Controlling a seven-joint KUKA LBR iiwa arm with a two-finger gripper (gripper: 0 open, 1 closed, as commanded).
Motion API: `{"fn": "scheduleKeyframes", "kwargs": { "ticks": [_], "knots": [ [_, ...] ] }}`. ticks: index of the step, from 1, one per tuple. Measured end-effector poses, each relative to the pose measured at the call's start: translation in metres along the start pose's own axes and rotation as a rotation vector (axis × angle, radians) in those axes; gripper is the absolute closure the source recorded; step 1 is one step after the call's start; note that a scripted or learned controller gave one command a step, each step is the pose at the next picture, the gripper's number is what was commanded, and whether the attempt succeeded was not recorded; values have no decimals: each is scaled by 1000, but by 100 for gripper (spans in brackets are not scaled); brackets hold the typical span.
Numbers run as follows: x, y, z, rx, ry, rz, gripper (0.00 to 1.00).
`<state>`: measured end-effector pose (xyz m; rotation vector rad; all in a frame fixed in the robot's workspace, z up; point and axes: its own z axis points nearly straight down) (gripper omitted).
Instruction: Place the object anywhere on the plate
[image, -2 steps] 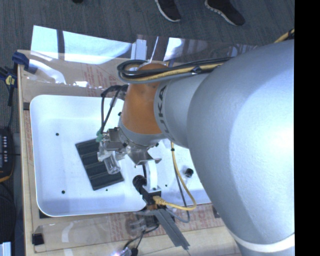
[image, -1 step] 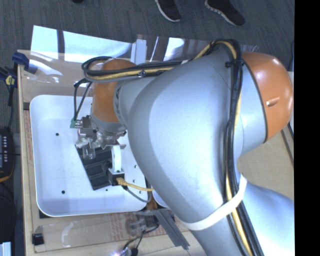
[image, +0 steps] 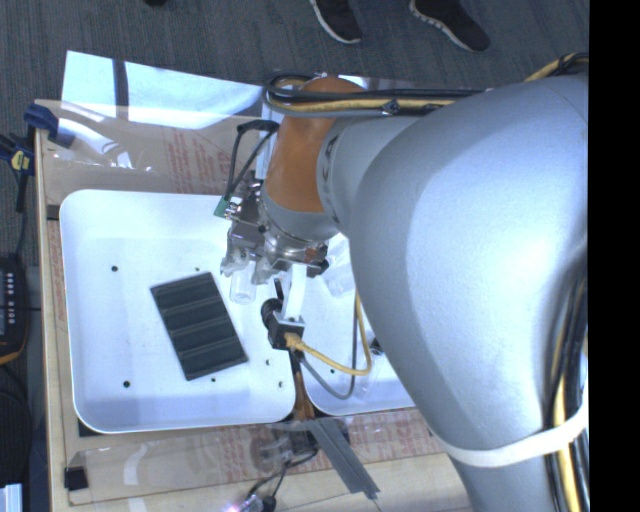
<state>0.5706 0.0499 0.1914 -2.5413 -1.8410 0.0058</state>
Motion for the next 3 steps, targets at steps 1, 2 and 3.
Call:
{"fn": "scheduleKeyframes", "kwargs": {
  "ticks": [1,2,3],
  "knots": [
    [19,37,1,3,-1,592,100],
    [6,54,1,6,-1,36,100],
    [79,51,-39,1,-1,408,100]
  ]
}}
